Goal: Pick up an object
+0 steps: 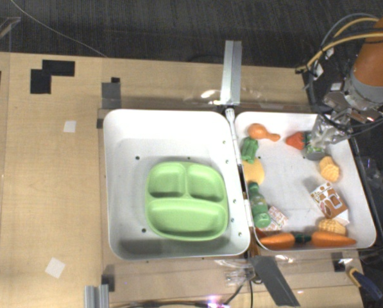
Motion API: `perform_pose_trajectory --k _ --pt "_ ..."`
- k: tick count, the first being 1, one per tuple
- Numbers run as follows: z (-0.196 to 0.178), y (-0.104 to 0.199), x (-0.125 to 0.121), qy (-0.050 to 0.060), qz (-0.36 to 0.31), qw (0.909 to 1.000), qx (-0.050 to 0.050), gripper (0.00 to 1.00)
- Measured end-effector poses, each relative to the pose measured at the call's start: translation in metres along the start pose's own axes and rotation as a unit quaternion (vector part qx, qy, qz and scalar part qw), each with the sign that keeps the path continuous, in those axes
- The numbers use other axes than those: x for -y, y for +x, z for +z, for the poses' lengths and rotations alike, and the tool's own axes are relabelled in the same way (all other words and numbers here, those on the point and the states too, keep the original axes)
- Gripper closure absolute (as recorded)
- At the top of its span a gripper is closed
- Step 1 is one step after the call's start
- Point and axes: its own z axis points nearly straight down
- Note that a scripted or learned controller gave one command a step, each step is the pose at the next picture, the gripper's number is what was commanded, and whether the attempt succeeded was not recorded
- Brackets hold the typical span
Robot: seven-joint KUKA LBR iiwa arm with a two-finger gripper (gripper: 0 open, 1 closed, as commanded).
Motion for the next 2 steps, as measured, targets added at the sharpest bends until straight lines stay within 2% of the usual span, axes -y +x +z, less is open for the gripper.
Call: perform_pose_trajectory --k 1,2 --pt "-0.074 -0.021 -0.009 0.005 0.086 0.9963 0.002 1.00" --pt "-0.086 -0.024 -0.008 0.008 0.086 0.9963 0.005 1.00"
